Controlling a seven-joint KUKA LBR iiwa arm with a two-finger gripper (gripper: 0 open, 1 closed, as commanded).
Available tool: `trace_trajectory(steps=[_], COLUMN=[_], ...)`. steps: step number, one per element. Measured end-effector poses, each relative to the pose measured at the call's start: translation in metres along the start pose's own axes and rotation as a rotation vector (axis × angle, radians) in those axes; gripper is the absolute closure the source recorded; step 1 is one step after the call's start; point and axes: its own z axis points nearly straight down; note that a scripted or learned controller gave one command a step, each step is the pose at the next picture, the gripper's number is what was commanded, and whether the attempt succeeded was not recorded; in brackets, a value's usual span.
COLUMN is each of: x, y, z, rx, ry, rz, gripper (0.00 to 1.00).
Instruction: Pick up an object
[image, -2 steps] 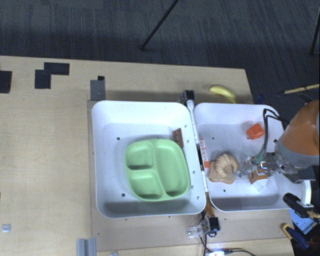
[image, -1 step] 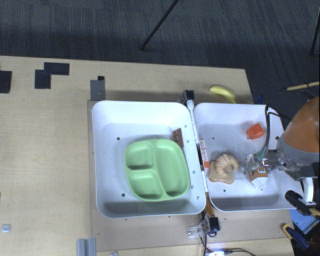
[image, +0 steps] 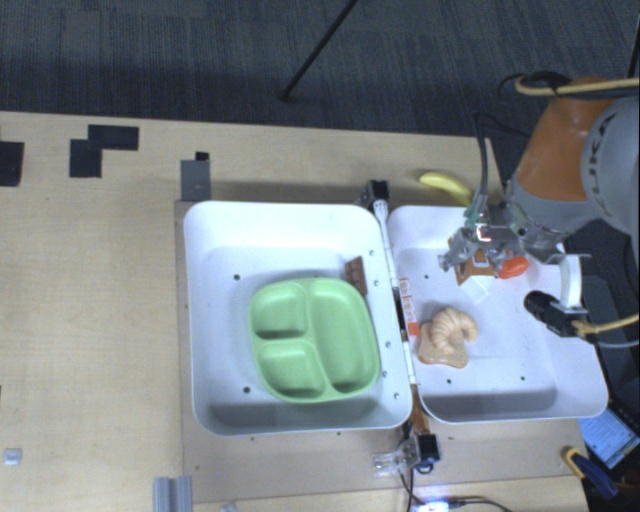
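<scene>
Right now the gripper sits low over the back part of the right bin, with something orange-red touching or just beside its tip. Can't tell if the jaws are apart or together — wrist hardware hides them — so no grip confirmed.

Candidates for the pick:
- orange-red object at the gripper, small and partly hidden
- tan croissant-like pastry mid right bin, near the divider, apart from the gripper
- green divided tray in the left bin, well apart from the arm
- brown piece at the tray's back corner, against the left bin's right wall

Risks as I judge them:
- Small object, and no view of whether it sits between the fingers. Off-centre closing would squirt it sideways or roll it across the smooth bin floor.
- It lies close to the bin's back wall; a low approach could catch a finger on the rim or floor.
- If it is only pinched at an edge, the lift likely drops it — possibly onto the pastry or over the rim.
- Pastry looks soft and lumpy, so a hard squeeze could crush it.

A yellow banana-shaped thing lies on the bench just behind the right bin, outside it.
</scene>
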Motion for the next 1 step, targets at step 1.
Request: trace_trajectory(steps=[1], x=[0.076], y=[-0.0443], z=[-0.0126], rx=[0.005], ry=[0.0], rz=[0.0], gripper=[1.0])
